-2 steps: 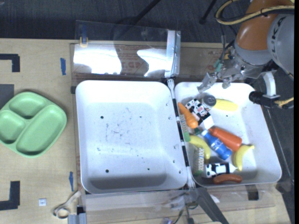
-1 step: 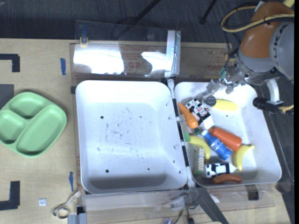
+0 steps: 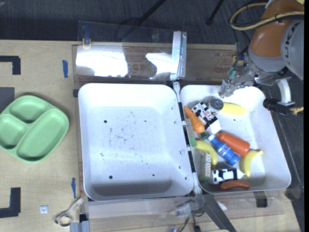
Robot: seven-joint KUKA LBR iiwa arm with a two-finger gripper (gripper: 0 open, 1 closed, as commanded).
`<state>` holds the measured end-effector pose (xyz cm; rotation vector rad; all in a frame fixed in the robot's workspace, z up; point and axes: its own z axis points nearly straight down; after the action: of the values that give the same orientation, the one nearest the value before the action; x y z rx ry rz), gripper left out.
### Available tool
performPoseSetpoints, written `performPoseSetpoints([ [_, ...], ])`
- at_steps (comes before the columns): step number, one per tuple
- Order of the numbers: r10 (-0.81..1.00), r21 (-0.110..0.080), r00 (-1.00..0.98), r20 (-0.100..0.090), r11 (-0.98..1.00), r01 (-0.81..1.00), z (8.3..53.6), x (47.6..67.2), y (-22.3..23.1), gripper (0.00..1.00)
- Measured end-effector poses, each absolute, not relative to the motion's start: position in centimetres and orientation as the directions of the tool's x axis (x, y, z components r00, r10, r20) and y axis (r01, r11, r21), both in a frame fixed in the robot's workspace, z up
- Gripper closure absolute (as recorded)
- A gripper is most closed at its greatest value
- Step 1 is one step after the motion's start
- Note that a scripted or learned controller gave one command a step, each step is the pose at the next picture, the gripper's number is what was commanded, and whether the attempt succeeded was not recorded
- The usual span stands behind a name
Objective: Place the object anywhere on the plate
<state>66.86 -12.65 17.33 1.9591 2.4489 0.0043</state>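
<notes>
The gripper [image 3: 231,85] is seen poised above the back rim of the right bin [image 3: 277,144] — whether anything is gripped cannot be told — while the toys, among them a yellow banana [image 3: 232,109], are left heaped there, well apart from the green plate [image 3: 32,127].

Open left bin [image 3: 128,134], crowded right bin [image 3: 276,144]
</notes>
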Motion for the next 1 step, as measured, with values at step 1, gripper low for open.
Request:
performPoseSetpoints([
  [1, 0.976, 0.005, -0.220, -0.003, 0.220, 0.976, 17.32, 66.85, -12.65, 0.00],
])
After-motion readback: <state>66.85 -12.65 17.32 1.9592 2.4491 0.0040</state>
